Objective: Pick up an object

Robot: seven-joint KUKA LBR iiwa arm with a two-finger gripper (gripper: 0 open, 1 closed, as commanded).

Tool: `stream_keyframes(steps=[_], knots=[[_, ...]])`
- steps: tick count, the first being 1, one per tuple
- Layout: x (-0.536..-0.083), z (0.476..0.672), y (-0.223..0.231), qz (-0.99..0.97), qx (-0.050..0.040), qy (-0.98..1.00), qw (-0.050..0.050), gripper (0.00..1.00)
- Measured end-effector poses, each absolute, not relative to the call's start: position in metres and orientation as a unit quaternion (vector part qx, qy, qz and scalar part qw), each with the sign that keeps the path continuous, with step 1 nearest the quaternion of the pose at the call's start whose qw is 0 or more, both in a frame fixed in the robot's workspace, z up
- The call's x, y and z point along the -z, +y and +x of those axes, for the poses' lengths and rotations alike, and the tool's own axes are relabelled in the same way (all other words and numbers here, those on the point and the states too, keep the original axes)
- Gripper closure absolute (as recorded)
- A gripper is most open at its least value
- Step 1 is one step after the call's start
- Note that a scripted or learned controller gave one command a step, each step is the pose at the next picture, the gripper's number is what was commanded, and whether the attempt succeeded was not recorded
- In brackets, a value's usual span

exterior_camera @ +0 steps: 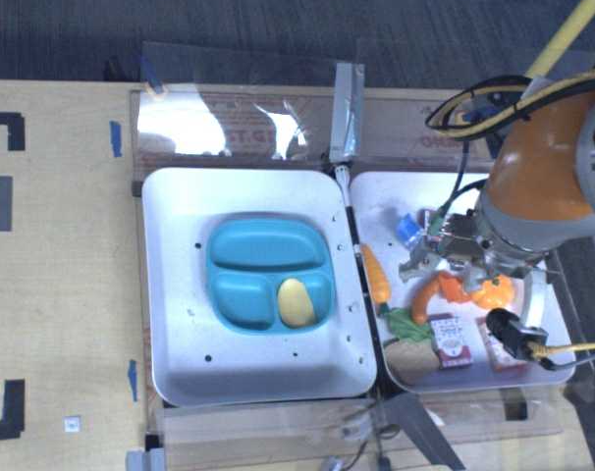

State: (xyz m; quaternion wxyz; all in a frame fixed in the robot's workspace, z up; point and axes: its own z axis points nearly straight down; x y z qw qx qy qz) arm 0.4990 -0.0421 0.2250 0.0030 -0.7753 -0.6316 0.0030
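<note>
The red carton (451, 340) lay at the right bin's (376, 196) front edge. We hung our pincer (471, 275) over the orange toy (455, 289) mid-bin; its grip we couldn't tell.

A sectioned tray (268, 248) holding a potato (296, 302) sits in the left bin (170, 263); clutter fills the right bin (376, 189).
</note>
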Motion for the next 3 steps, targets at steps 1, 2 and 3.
stream_keyframes(steps=[1,2,3], knots=[[-0.099,0.516,-0.097,-0.741,-0.0026,-0.671,0.004,0.0],[-0.108,0.518,-0.096,-0.741,-0.0013,-0.672,0.003,1.0],[-0.247,0.597,-0.036,-0.745,0.0027,-0.668,-0.001,1.0]])
